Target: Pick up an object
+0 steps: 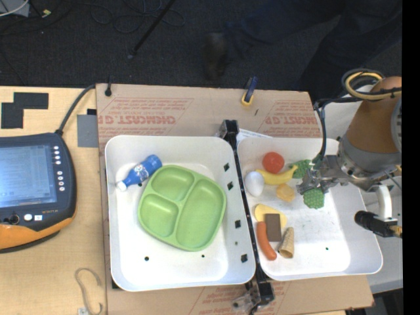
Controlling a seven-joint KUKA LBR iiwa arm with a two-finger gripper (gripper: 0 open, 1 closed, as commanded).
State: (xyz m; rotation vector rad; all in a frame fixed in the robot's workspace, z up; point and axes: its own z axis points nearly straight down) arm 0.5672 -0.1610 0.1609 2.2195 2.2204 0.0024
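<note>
Reaching in from the right, the hand [314,184] hangs low over the right bin [341,258], its tip right at a green broccoli-like piece [315,198] — whether the piece is gripped, I cannot tell. Just left of it in that bin lie a red tomato [273,161], a yellow banana [279,176], a white egg [254,184], a small yellow chunk [285,193], a brown block [272,228], an orange carrot [265,245] and an ice-cream cone [287,241]. On the worktop's left side, the left bin [125,261] holds a green divided plate [182,207] with a blue-and-white bottle [139,172] beside its upper-left edge.
</note>
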